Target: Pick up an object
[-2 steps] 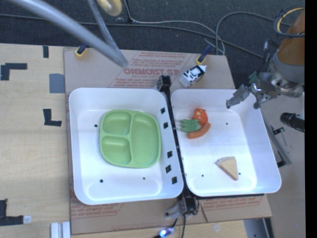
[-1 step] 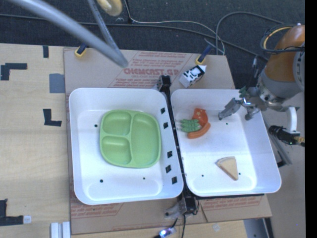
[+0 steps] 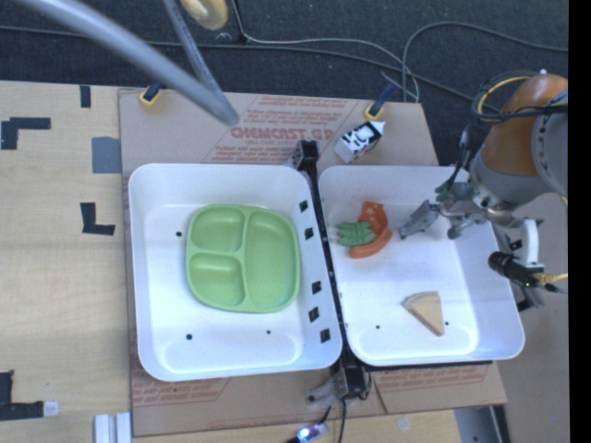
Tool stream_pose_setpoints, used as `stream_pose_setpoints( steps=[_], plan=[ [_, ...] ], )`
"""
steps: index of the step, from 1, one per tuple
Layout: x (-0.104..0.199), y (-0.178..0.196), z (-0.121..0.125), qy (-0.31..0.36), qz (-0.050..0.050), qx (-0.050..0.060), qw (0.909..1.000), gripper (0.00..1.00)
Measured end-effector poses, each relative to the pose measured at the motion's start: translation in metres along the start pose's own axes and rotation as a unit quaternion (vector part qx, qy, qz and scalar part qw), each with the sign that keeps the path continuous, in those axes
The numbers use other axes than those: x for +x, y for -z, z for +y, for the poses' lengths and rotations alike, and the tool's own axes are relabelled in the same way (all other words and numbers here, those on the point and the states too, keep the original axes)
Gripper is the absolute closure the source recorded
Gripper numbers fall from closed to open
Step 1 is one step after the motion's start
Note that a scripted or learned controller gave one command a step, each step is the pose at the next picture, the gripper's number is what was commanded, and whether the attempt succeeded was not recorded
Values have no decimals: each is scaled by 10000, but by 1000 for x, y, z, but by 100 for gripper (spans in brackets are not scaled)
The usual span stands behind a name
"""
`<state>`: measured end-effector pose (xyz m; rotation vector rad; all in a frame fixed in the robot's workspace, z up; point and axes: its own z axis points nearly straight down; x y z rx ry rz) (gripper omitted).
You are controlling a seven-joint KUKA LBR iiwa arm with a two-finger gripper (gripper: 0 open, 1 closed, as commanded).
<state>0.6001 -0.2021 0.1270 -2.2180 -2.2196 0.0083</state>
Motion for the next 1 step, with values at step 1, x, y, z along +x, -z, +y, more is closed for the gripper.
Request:
stream_pose_setpoints(
  steps=[1],
  plan=[
    [0,-44,1,6,-13,-34,10000,0]
  ],
)
